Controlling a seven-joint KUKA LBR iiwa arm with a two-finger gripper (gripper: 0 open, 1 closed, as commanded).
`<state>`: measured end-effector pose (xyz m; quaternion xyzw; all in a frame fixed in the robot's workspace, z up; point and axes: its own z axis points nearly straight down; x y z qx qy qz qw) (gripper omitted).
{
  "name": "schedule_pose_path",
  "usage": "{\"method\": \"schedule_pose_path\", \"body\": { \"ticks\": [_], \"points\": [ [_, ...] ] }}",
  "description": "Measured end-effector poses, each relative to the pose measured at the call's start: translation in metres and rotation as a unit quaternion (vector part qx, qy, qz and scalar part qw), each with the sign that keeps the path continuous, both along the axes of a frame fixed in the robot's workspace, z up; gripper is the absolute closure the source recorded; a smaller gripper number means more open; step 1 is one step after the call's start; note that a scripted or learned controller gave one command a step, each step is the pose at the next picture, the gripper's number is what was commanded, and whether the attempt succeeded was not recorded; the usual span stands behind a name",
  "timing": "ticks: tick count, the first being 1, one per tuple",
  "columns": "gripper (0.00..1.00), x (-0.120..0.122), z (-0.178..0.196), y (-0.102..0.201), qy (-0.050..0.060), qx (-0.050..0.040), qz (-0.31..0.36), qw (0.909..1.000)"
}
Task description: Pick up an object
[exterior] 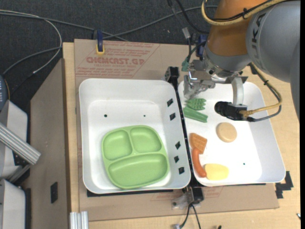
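**Gripper poised over green toy in right bin**

A green ridged plastic toy (196, 111) lies near the far left corner of the white bin on the view's right (259, 151), directly under the robot's two-finger gripper (194, 95). The gripper's tip meets the toy's upper end, and it cannot be told whether the claw is open, closed or has any hold. Nearer the camera lie an orange wedge-shaped piece (198, 142) and an orange-red sausage-shaped piece (197, 163) along the bin's left wall, with a yellow lump (216, 171) touching its near end. A tan oval piece (227, 131) rests apart. In the white bin on the view's left (119, 106) sits a pale green three-compartment plate (136, 155).
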<state>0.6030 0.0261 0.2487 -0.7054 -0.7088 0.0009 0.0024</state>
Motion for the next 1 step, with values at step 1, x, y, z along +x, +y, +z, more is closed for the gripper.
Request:
{"method": "schedule_pose_path", "body": {
  "ticks": [1],
  "points": [
    [1.00,-0.0091,-0.0230,0.0526,0.000,0.0001,0.000,1.0000]
  ]
}}
